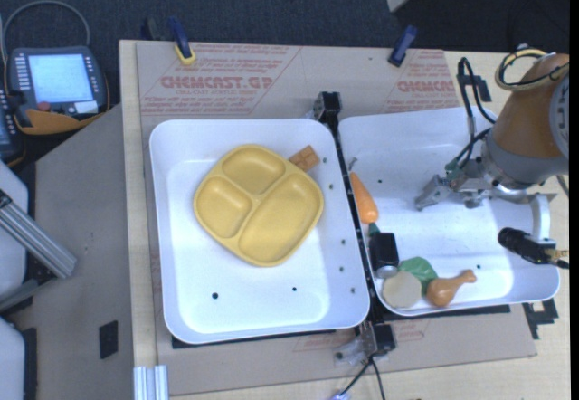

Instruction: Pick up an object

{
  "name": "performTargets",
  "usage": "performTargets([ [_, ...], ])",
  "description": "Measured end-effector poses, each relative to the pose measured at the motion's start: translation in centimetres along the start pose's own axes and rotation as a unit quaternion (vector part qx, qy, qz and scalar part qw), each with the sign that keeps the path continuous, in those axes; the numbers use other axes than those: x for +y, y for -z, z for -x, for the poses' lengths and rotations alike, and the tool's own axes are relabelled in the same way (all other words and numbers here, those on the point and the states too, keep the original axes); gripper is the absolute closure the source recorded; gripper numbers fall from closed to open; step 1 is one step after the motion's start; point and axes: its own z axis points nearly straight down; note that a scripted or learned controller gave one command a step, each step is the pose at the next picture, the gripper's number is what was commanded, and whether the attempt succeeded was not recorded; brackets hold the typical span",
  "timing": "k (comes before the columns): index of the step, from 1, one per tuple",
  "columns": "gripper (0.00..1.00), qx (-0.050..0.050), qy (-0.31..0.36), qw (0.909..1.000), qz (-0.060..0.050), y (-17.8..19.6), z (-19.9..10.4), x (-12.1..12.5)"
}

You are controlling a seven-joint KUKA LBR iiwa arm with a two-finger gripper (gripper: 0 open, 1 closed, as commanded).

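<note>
- Approach step, by judgement: gripper (432,195) low over the middle of the right bin (425,140), nothing gripped.
- Jaw state impossible to tell from this angle.
- Nearest candidate: toy carrot (364,198) against the bin's left wall.
- Long axis along that wall, narrow tip toward the far edge.
- Next: shift left, align across the carrot's width, descend, close.

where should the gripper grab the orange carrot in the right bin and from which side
Probably mid-body, from straight above. The carrot lies flat and long against the right bin's left wall, running up and down the view, so the fingers would best close across its narrow width. The wall crowds its left side, leaving little room there. A black block sits just below its lower end, so stay off that end.
</note>
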Motion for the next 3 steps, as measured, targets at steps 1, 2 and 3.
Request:
performTargets([
  [1,1.0,0.0,0.001,1.0,0.008,1.5,-0.2,0.5],
  [2,1.0,0.0,0.002,1.0,0.003,7.6,-0.5,1.3],
  [3,1.0,-0.001,0.001,1.0,0.004,13.0,-0.4,1.5],
])
